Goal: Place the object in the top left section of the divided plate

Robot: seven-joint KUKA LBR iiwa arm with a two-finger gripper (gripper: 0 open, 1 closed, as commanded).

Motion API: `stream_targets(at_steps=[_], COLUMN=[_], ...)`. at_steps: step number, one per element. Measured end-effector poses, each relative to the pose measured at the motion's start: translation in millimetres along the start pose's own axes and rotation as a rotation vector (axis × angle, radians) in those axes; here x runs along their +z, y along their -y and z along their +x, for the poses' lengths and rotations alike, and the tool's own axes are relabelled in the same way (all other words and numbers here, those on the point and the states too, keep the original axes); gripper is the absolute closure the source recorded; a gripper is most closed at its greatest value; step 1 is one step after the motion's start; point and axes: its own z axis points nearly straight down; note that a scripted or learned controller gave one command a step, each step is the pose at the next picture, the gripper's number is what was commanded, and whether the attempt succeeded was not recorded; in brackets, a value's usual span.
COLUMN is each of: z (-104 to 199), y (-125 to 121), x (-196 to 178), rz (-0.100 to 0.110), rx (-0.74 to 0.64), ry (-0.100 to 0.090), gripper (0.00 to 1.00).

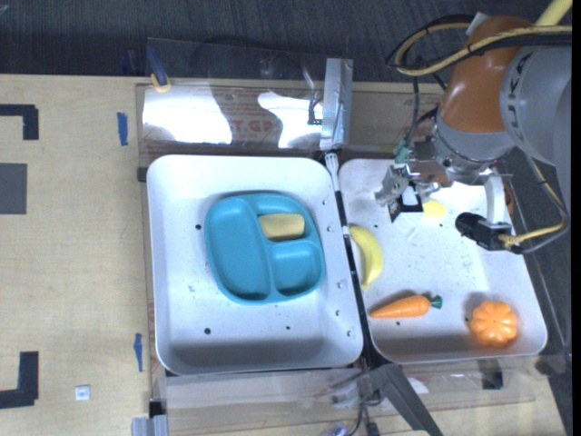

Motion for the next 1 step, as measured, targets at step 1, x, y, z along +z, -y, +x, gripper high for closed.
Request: stream_targets(at_steps=[1], z=[0.0], y=[-0.1], x=[-0.3], rz=[0.000], rx=[0.000], ry=[0.000], gripper=[0.00])
